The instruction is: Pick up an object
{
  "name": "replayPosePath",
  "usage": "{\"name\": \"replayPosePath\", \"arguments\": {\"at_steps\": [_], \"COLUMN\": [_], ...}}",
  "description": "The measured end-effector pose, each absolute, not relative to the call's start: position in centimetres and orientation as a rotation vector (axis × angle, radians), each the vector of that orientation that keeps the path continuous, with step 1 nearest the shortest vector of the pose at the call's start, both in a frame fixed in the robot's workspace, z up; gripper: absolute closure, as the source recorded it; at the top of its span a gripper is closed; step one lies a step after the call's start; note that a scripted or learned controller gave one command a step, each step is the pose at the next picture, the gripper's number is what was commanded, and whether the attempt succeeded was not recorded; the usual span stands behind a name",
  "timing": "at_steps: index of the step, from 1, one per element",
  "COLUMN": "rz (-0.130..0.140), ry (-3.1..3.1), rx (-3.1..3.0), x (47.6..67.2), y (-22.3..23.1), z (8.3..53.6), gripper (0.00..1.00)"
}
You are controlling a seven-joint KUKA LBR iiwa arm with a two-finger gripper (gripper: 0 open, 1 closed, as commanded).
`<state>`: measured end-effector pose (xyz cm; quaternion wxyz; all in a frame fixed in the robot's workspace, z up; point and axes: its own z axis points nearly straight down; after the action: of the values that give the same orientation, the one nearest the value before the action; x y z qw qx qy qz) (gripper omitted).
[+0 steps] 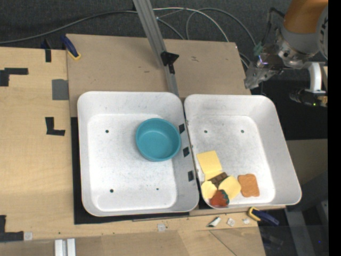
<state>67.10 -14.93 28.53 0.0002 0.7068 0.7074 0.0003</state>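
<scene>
Two shallow white bins sit side by side on the wooden bench (32,89). The left bin (96,196) holds a teal bowl (157,138), upright, a little right of the bin's middle and well apart from its walls. The right bin (266,121) carries a small cluster of things in its near part: a pale yellow square block (209,163) lies nearest the bin's left wall; just nearer than it are a small dark brown piece (219,178) and two more yellow pieces (230,186), packed close and seemingly touching one another. A red rounded object with a bit of green (218,198) lies at the near edge of that cluster, against the yellow pieces. An orange-brown flat piece (248,185) rests just to the right of the cluster, close to it; whether it touches is unclear.

The arm's grey wrist with its orange band (305,9) is at the far right, beyond the far right corner of the right bin and outside both bins. The gripper (256,76) hangs there over the dark area beside the bench, well apart from every object; how the jaws stand cannot be told from this view.

A grey metal post (152,28) slants across the far side of the bench. A blue and yellow clamp (72,48) sits at the far left corner of the board, another (262,215) by the near right corner.
</scene>
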Motion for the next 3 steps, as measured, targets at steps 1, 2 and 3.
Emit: {"name": "replayPosePath", "arguments": {"at_steps": [1, 2, 3], "rz": [-0.001, -0.001, -0.002], "ry": [2.23, 2.23, 2.23], "rx": [2.217, 2.216, 2.216], "x": [66.6, 66.3, 66.2], "y": [-9.2, -4.3, 1.2], "z": [26.6, 26.5, 25.8], "gripper": [1.0, 1.0, 1.0]}}
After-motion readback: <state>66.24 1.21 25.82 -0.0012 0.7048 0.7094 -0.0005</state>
